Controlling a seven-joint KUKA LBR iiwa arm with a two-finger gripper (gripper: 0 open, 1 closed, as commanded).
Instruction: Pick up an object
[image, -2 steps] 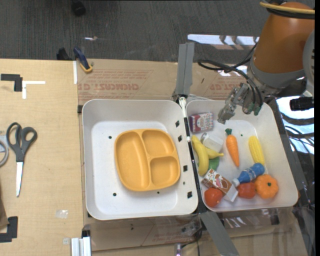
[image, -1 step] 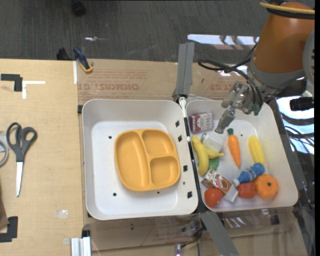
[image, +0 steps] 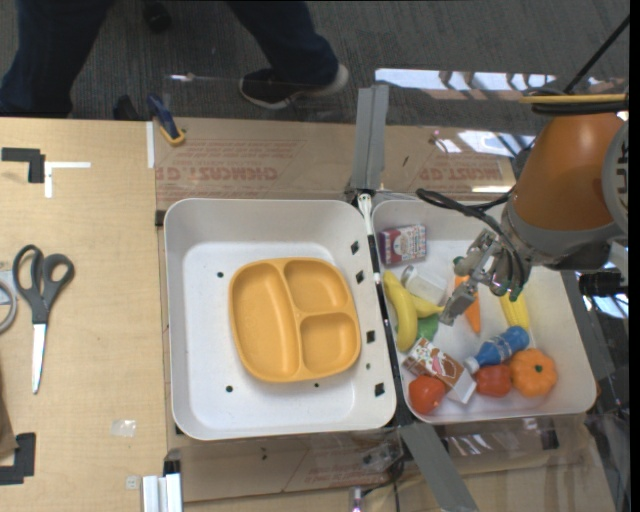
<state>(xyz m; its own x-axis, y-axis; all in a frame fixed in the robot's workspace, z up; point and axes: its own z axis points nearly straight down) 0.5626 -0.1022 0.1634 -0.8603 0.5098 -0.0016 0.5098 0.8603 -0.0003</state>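
The arm (image: 565, 180) comes in from three o'clock, its fat orange band swelling over the right bin (image: 575, 400), the wrist tipped down and toward nine o'clock. The gripper (image: 472, 298) hangs low over the middle of that bin, its metal fingers (image: 452, 310) a little apart with nothing between them, the tips just beside an orange carrot (image: 472, 312) at their four o'clock.

Nearest me, along the bin's six o'clock edge, sits a glossy red tomato (image: 426, 393), a small printed carton (image: 437, 361) lying tilted against it, a second red piece (image: 493, 380), and a ribbed little pumpkin (image: 533, 372), all smooth toy plastic. Just behind them lies a blue bottle-like piece (image: 497, 349). Further in, a curved yellow banana (image: 402, 308) lies along the nine o'clock wall with something green (image: 428, 328) tucked beside it, and a yellow corn cob (image: 514, 310) lies under the wrist. At twelve o'clock a purple and white box (image: 404, 243) lies flat.

The left bin (image: 190, 300) holds a rounded yellow divided plate (image: 295, 318) with three compartments. At nine o'clock on the pale wooden bench (image: 80, 380), scissors (image: 40, 300) with grey handles lie.
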